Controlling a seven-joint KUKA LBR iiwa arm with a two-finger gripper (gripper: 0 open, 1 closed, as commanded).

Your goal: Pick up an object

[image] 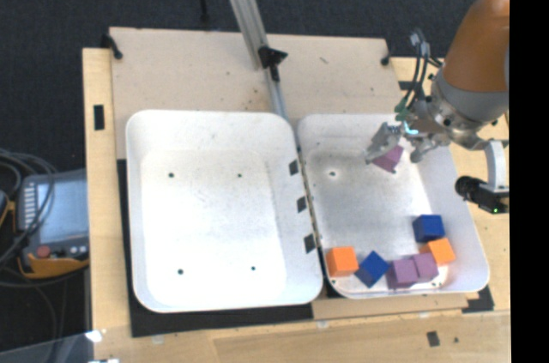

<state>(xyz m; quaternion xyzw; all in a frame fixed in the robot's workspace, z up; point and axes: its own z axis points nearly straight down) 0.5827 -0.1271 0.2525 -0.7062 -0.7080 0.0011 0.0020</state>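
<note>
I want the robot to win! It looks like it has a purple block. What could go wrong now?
1. The gripper seems to pinch only the top of the purple block, which hangs tilted. It might slip out and drop back into the right bin.
2. If it falls, it could bounce toward the blocks crowded along the bin's near edge, such as the orange block, and be harder to grab.

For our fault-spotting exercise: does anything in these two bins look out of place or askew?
One purple block sits tilted at the gripper, near the right bin's far side, apart from the blocks clustered along its near edge. Nothing looks spilled or damaged.
</note>
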